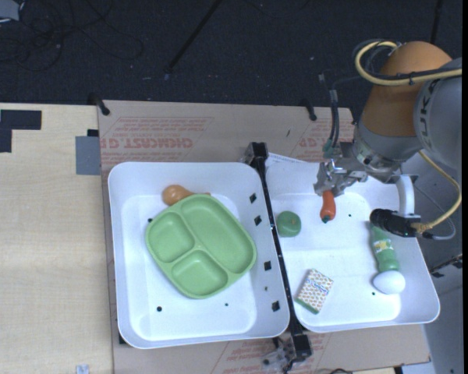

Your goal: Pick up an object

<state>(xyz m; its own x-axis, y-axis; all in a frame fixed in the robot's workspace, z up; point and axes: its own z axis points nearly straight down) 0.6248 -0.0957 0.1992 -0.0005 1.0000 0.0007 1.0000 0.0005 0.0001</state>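
My gripper (328, 191) hangs over the back of the right bin (418, 308), reaching in from the right. A small orange-red carrot-shaped piece (327, 207) points down from between its fingers, which are shut on its top end. Its lower tip sits close to the bin floor; I cannot tell whether it touches. A round green object (288, 224) lies just left of it on the bin floor.
The right bin also holds a patterned little box (314, 291), a green bottle (384, 249) and a white egg-like ball (388, 282). In the left bin (115, 232) a green divided plate (200, 245) partly covers an orange object (175, 194).
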